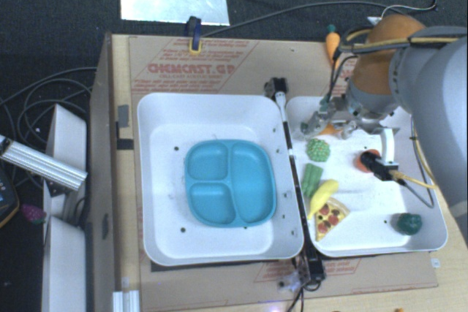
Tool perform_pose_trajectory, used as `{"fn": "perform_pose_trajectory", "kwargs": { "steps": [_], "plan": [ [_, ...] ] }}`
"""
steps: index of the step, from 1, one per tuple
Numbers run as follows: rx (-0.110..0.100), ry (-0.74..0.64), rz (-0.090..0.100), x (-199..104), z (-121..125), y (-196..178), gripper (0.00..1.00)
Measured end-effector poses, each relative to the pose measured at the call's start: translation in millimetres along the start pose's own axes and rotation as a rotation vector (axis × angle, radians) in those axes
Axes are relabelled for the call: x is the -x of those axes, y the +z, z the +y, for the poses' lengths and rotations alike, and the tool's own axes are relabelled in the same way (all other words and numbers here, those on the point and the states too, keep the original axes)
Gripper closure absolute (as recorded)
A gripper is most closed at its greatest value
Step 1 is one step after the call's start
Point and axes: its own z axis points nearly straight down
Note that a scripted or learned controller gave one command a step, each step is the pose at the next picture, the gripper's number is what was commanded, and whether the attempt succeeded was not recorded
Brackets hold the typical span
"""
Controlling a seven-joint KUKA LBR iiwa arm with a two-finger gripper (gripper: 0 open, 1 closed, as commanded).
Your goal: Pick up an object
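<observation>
Camera view | left bin [157, 157]: blue plate [229, 183] | right bin [431, 226]: pizza slice [329, 218]

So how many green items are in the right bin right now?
3: a round green piece near the gripper, a long green one just below it, and a dark green one at the near right corner. The arm may hide more.

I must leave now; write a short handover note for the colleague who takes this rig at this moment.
Tool: low over the back of the right bin, by an orange piece; I cannot tell whether it grips.
Right bin, left side: green bumpy ball, green pepper, banana, pizza slice. Dark green piece at the front right corner; red piece mid-bin.
Left bin: blue divided plate.
Done: nothing visibly lifted.
Left: grasp one object and raise it.
</observation>
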Motion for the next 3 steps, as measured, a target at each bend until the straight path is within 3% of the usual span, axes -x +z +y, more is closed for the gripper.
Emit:
{"fn": "perform_pose_trajectory", "kwargs": {
  "steps": [2,3],
  "plan": [
    [0.000,-0.002,0.000,-16.4,-4.8,-0.2,0.00],
    [0.001,0.000,0.000,-7.2,-4.0,-0.5,0.00]
  ]
}}
